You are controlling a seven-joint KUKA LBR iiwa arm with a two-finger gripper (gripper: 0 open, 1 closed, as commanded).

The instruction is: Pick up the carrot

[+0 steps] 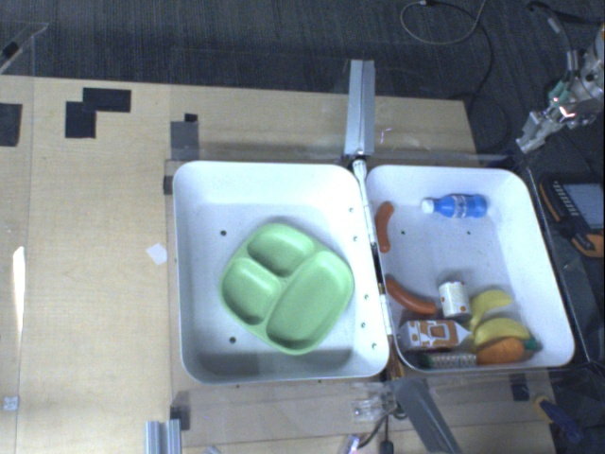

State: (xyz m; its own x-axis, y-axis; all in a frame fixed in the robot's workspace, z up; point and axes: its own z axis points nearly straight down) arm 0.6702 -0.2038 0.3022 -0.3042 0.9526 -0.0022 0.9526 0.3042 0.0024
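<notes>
The carrot (501, 351), orange with a small green top at its right end, lies in the front right corner of the right bin (529, 206). It rests against a yellow banana-like fruit (501, 329) and sits next to a small carton (437, 334). My gripper (553, 116) hovers outside the bin, beyond its far right corner and well away from the carrot. It appears small and blurred there.
The right bin also holds a blue bottle (457, 206), two reddish sausages (384, 227) (411, 297), a white can (454, 298) and a second yellow fruit (490, 303). A green divided plate (288, 287) lies in the left bin (198, 253). A metal post (360, 112) stands behind the bins.
</notes>
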